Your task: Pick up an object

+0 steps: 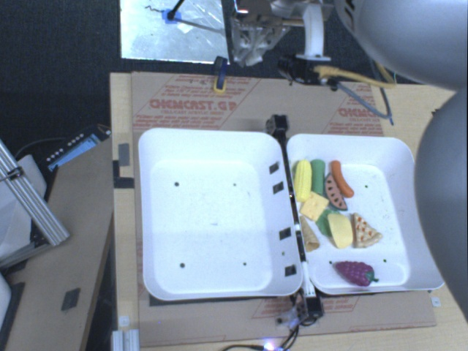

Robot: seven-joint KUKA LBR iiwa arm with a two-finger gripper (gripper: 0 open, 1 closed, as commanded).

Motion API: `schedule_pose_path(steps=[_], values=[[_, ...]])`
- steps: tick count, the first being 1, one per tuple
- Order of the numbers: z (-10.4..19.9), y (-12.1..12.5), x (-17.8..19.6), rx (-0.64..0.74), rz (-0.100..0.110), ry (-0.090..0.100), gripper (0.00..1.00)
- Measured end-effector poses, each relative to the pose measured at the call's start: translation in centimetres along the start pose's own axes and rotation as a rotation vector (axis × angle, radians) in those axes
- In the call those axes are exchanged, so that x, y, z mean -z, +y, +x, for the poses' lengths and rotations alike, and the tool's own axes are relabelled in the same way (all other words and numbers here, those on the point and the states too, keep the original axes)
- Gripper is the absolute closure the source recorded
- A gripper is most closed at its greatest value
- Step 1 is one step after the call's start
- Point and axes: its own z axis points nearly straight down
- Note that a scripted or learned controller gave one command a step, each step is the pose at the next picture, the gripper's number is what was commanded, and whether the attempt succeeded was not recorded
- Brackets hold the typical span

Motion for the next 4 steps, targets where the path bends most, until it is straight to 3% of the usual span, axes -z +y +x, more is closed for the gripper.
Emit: schedule_pose_path(steps=[1, 2, 3, 4], values=[[5.8, 0.1, 9.4, -0.001, -0.004, 0.002, 1.00], [-1.9, 0.1, 8.9, -0.015, 0.007, -0.004, 1.00], [4.2, 0.1, 8.9, -0.003, 0.005, -0.001, 1.00], [5.5, 0.1, 8.9, -0.006, 0.005, -0.002, 1.00]])
